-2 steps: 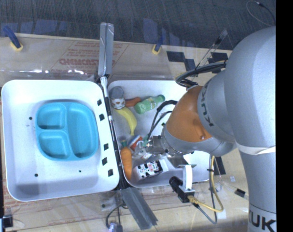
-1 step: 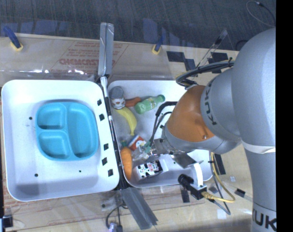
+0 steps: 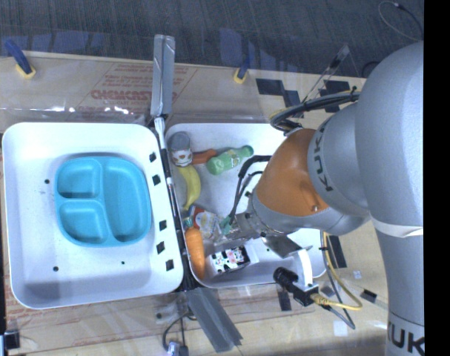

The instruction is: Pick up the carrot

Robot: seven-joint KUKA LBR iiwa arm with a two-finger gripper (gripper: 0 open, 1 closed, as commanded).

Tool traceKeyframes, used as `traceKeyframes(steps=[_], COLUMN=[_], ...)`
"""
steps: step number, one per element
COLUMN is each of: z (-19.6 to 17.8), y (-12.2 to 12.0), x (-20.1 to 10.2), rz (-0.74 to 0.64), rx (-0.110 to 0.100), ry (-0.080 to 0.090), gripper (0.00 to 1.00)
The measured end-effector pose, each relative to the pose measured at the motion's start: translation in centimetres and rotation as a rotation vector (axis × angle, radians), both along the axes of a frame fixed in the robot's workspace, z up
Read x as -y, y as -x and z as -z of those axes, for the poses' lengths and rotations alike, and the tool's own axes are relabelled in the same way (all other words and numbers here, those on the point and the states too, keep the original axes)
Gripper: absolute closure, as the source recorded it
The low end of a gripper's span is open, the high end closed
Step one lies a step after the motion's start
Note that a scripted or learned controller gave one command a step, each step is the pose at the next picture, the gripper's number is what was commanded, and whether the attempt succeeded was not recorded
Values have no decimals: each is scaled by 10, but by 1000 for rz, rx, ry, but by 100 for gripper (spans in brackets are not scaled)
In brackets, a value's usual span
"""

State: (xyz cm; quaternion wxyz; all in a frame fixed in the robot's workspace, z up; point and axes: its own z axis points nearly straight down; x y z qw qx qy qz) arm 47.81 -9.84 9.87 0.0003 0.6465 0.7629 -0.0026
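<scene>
We see the carrot (image 3: pixel 196 251) lying against the right bin's (image 3: pixel 210 133) left wall, just below the banana (image 3: pixel 190 185). Our gripper (image 3: pixel 226 232) hovers beside it; we cannot tell its state. We should shift toward that wall, then descend.

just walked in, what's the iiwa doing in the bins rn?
The arm is down in the right bin, going for the carrot by that bin's left wall. The gripper sits just right of the carrot amid clutter, near a banana and a green bottle. Nothing visibly between its fingers. The left bin holds a blue divided tray.
</scene>
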Motion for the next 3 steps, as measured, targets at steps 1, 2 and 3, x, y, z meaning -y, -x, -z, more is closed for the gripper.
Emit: traceKeyframes(steps=[1, 2, 3], z=[-90, -90, -97], y=[-1, 1, 0], x=[-61, -67, -68], rz=[16, -822, -826], rx=[-4, -7, -13], ry=[-6, -10, -12], gripper=[100, 100, 100])
